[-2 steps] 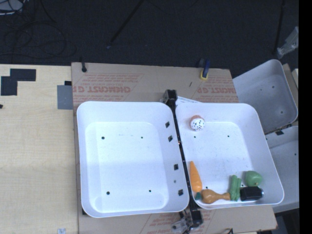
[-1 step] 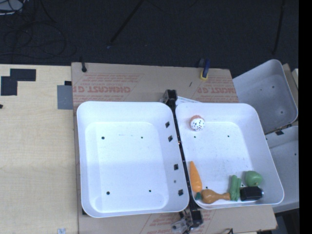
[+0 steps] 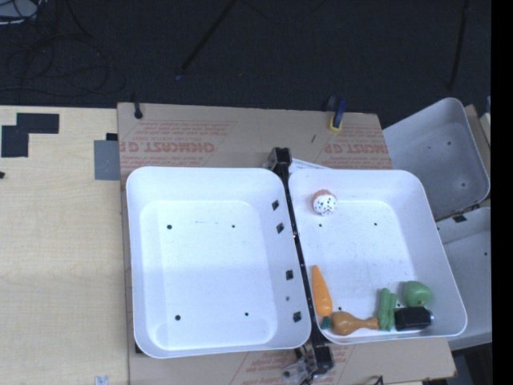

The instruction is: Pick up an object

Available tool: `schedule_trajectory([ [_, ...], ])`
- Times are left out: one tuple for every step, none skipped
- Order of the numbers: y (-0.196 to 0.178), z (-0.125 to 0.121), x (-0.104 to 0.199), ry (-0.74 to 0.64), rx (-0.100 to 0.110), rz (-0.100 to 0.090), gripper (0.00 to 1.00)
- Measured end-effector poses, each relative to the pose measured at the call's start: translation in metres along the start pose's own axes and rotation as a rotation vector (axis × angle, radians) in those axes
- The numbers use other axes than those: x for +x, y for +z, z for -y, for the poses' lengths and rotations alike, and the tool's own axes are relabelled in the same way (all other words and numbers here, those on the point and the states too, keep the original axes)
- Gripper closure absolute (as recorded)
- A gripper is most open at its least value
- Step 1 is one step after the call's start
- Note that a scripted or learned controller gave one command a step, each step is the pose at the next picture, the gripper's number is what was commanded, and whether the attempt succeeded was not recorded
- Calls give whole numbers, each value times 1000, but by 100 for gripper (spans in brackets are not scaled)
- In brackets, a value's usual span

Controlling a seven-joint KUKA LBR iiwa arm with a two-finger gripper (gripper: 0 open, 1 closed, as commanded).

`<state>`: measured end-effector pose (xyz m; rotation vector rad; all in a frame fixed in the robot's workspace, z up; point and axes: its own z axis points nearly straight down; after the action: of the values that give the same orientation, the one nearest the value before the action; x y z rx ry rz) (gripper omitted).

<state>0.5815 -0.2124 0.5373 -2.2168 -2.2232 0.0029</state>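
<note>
The right bin (image 3: 417, 207) holds several small objects. A white ball with dark spots and a pink top (image 3: 324, 203) lies near its far left corner. An orange carrot-shaped piece (image 3: 321, 292) lies along its left wall. At the near edge sit a tan pear-shaped piece (image 3: 350, 322), a green stick-like piece (image 3: 386, 308), a round green object (image 3: 417, 293) and a black block (image 3: 413, 319), close together.
The left bin (image 3: 144, 239) stands beside the right one, joined by a black clip strip (image 3: 286, 231). Both rest on a cardboard sheet (image 3: 200, 139) over a wooden bench. A grey metal panel (image 3: 445, 155) lies at the right.
</note>
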Motion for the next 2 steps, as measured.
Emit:
schedule_trajectory([
  [0,0,0,0,0,0,0],
  [0,0,0,0,0,0,0],
])
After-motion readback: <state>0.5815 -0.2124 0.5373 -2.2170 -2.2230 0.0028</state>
